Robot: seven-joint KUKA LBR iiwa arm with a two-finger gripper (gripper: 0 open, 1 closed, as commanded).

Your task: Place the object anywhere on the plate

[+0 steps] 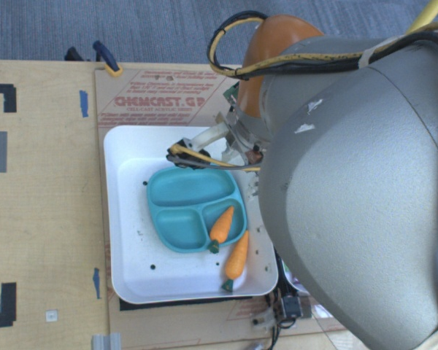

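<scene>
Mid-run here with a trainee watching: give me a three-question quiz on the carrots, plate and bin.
1. True or false: one carrot lies in a compartment of the teal plate.
2. The other carrot lies: A) on the plate, B) on the white bin floor beside the plate, C) on the bench outside the bin.
3. Fill in: the plate has ___ compartments.

Key: 1 true; 2 B; 3 three.

A shallow white bin [131,217] holds a blue three-compartment plastic plate [182,195] with one orange carrot [222,224] in its right compartment, a second carrot [236,258] lying just right of it, and the grey arm [350,181] overhead.
</scene>
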